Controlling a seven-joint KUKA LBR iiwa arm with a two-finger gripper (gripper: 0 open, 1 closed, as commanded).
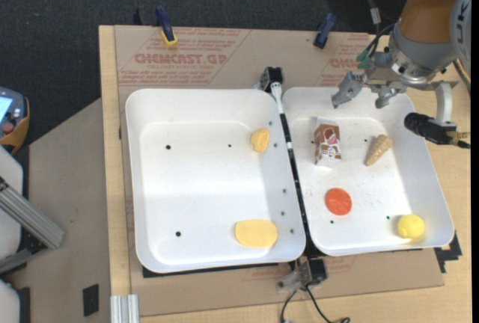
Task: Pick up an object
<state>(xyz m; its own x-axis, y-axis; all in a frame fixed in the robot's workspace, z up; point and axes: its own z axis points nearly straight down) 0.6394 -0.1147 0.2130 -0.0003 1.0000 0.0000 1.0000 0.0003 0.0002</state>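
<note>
Open grey two-finger gripper (pixel 366 92) above the far rim of the right white bin (pixel 434 187)

Its jaws are spread and hold nothing; the small brown-and-white carton (pixel 327 143) lies below it in this bin, near a beige cone (pixel 378 149).

Two shallow white bins, the left bin (pixel 150 187) and the right bin (pixel 430 187), are set side by side on a brown cardboard sheet (pixel 202 56) printed with red lettering. Two blue clamps (pixel 166 26) are seen at its far edge, and what may be a black clip (pixel 271 78) between the bins.
</note>
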